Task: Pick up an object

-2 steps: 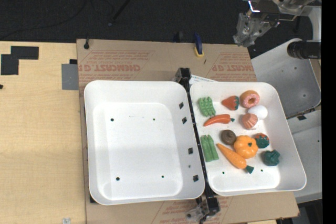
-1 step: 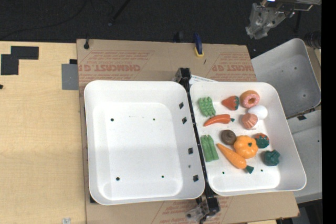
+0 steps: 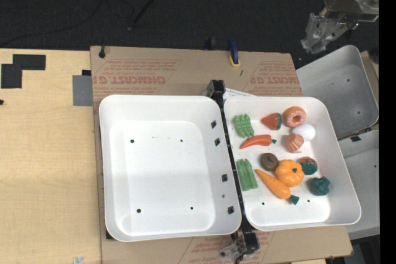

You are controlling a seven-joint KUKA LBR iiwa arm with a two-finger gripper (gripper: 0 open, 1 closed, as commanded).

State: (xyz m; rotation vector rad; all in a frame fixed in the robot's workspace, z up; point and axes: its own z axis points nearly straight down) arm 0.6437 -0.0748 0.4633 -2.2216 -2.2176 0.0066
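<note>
Bench's right bin holds toys; claw possibly empty, blurred

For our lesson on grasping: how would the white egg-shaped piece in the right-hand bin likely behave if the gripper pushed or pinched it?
The white egg looks smooth and rounded, so it would probably roll when nudged and may slip from a pinch. It lies beside the pink ridged piece, so a push would likely shift that too. The gripper hangs beyond the bin.
</note>
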